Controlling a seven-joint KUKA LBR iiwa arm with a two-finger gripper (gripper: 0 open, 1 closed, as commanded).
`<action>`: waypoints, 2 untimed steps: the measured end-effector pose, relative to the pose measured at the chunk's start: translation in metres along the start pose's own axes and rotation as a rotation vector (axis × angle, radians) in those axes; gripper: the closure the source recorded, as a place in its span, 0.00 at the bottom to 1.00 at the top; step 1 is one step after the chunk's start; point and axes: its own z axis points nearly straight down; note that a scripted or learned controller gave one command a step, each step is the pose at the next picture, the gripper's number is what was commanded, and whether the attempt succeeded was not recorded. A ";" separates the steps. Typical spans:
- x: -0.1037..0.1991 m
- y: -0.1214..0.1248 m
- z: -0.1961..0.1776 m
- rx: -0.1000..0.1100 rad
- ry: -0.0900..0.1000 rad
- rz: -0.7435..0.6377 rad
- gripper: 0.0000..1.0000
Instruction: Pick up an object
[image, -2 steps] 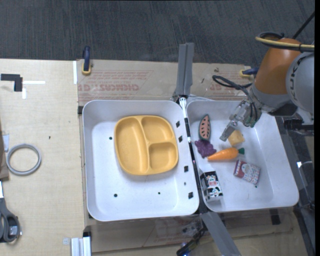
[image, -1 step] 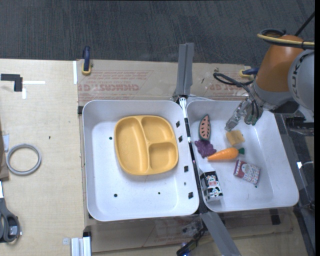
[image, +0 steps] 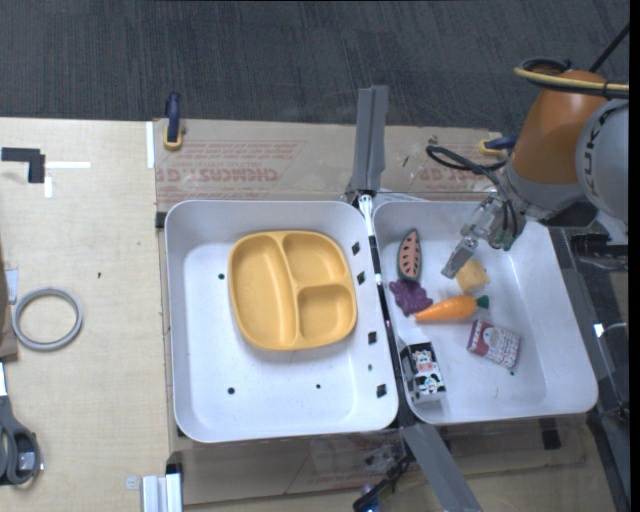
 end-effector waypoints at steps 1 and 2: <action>0.004 -0.012 0.021 0.001 0.009 -0.020 0.00; 0.003 -0.011 0.010 0.000 0.003 -0.024 1.00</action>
